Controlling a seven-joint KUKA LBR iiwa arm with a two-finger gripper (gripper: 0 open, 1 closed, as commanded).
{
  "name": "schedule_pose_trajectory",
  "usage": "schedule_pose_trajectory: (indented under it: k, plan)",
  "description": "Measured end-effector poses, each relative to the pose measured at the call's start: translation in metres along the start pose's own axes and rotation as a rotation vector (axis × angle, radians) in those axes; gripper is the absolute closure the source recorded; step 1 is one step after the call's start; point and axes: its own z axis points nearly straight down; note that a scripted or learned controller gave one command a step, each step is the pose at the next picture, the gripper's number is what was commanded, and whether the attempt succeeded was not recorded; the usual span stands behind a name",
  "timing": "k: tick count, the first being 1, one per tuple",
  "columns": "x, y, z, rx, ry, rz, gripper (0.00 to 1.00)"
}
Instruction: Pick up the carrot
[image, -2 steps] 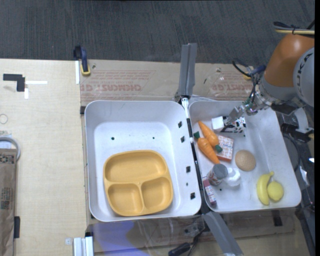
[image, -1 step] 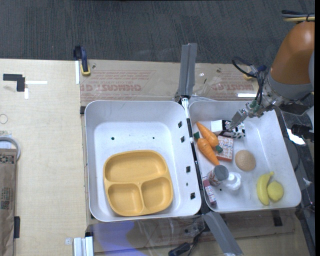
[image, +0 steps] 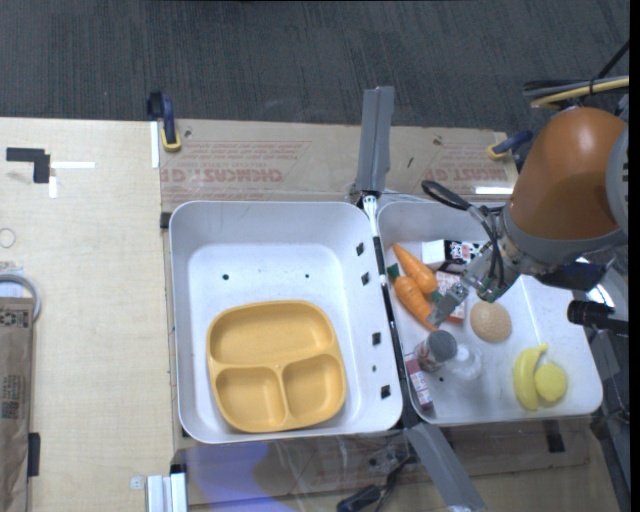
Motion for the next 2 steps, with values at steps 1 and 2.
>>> schedule_pose_trajectory:
  k: [1,2]
  plan:
    - [0.000,0.000,0.000,0.000,0.000,0.000,0.00]
    - [0.026,0.022,-0.191,0.000,-0.002,0.020,0.00]
